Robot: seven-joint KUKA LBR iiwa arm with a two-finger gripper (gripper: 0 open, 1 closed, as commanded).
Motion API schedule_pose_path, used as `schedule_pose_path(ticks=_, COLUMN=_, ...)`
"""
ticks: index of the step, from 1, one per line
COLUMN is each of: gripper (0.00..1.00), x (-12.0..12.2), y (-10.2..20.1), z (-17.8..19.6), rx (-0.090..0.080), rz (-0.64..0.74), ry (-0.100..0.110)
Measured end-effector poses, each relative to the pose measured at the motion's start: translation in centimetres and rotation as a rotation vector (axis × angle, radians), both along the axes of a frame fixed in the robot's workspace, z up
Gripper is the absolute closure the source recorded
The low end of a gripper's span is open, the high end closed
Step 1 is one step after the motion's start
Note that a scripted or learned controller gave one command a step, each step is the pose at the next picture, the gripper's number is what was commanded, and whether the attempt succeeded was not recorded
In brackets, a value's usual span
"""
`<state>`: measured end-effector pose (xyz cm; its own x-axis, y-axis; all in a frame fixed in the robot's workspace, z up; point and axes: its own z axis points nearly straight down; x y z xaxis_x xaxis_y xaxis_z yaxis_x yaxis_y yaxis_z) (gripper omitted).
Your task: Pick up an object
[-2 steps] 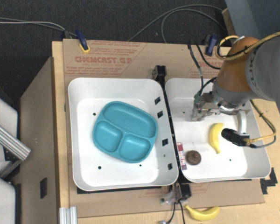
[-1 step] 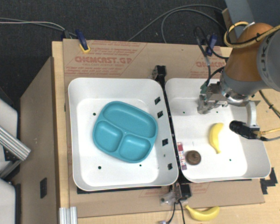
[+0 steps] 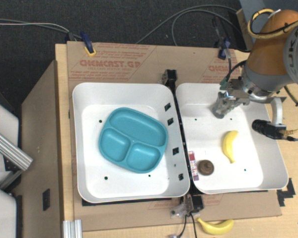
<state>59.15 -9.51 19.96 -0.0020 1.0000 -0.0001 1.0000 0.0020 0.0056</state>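
Observation:
A yellow banana (image 3: 230,144) lies in the right bin (image 3: 268,177), near its middle right. A small brown round object (image 3: 205,167) rests by that bin's left wall, toward the front. A teal divided plate (image 3: 133,139) sits in the left bin (image 3: 89,182). My gripper (image 3: 221,109) hangs over the back part of the right bin, above and slightly left of the banana, apart from it. Nothing shows between its tips.
A second banana (image 3: 216,226) lies outside the bins on the bench's front edge. Black clips (image 3: 170,77) run along the divider between the bins. Cables and a black connector (image 3: 268,129) hang over the right bin's right rim.

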Motion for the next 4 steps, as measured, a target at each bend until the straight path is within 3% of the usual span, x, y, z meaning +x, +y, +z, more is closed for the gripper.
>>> schedule_pose_path(ticks=1, gripper=1.00, x=0.1, y=0.1, z=4.0, rx=0.000, rz=0.000, ry=0.000)
schedule_pose_path(ticks=4, gripper=1.00, x=0.3, y=15.7, z=2.7, rx=0.001, rz=0.003, ry=0.009)
